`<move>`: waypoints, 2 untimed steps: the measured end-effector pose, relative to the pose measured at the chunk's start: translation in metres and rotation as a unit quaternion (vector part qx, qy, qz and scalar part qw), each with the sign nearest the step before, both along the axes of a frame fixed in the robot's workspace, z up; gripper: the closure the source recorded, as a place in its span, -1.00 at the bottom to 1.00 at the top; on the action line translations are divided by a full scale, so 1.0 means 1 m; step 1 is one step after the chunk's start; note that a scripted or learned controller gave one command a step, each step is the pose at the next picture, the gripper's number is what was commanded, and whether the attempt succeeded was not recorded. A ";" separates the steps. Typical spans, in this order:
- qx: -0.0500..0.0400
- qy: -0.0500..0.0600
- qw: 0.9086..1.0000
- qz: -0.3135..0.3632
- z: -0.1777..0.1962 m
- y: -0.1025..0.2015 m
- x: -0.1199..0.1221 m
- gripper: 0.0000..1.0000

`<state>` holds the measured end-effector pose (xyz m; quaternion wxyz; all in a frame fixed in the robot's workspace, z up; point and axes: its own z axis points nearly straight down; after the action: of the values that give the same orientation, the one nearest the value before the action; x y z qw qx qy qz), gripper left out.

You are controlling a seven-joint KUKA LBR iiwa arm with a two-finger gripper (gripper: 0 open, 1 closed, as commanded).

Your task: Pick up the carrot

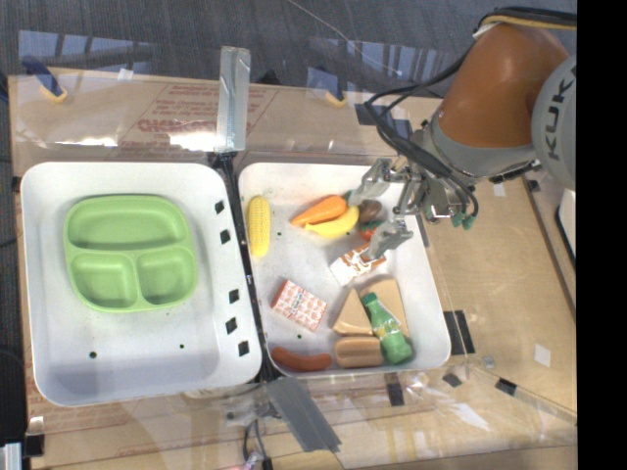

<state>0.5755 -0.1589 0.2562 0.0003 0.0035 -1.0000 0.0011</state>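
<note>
The orange carrot (321, 209) lies in the upper middle of the right bin (431, 292), resting against a yellow banana (335, 226). My gripper (384, 206) hovers low over the bin just right of the carrot's thick end. It is open, with one silvery finger (376, 176) toward the back and the other (394, 235) toward the front. A small dark brown object (369, 211) sits at the gap between them. The carrot is not between the fingers.
A corn cob (258, 225) lies along the right bin's left wall. A white-orange packet (355, 260), a red patterned box (299, 305), a tan wedge (355, 308), a green bottle (385, 327) and a sausage (302, 360) crowd the front. The left bin (59, 360) holds a green divided tray (130, 251).
</note>
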 end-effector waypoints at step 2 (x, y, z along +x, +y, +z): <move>0.001 -0.001 0.999 -0.044 -0.125 -0.029 0.036 -1.00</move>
<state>0.6113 -0.1881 0.1308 -0.0009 -0.0406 -0.9992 0.0003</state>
